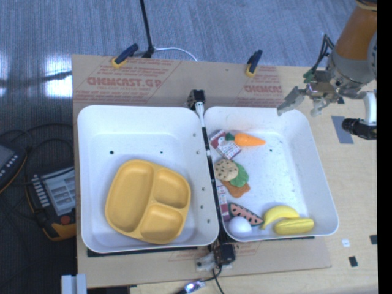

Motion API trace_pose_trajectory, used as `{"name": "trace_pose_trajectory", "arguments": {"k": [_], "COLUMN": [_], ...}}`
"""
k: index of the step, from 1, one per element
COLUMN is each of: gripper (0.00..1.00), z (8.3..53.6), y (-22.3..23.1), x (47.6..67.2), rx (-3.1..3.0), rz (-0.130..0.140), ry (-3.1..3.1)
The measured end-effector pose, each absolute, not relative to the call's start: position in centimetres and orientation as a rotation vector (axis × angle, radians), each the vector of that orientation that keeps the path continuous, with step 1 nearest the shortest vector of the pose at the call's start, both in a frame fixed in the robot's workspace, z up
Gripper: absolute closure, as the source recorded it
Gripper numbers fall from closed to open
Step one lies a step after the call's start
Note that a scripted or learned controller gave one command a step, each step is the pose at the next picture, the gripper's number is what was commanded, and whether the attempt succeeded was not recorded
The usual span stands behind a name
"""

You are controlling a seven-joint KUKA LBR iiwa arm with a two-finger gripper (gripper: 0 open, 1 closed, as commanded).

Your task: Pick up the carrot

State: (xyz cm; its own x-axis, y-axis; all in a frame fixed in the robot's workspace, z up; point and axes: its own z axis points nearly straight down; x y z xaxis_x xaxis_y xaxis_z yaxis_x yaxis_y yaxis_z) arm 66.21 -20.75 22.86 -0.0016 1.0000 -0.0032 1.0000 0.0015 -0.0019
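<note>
Gripper spread open, empty, above right bin rear corner. Carrot lies well apart, near divider; recommend approach across its width, avoiding adjacent packet.

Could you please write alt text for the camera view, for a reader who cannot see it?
The carrot lies untouched near the back of the right bin, among other toy foods including a banana, while the arm's claw hovers open above that bin's far right corner. The left bin holds a yellow divided plate.
</note>
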Motion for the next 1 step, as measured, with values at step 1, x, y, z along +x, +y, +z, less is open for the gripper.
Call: {"name": "trace_pose_trajectory", "arguments": {"k": [1], "gripper": [0.00], "z": [11.99], "y": [-13.35], "x": [66.58], "rx": [2.308], "rz": [-0.013], "ry": [2.148]}}
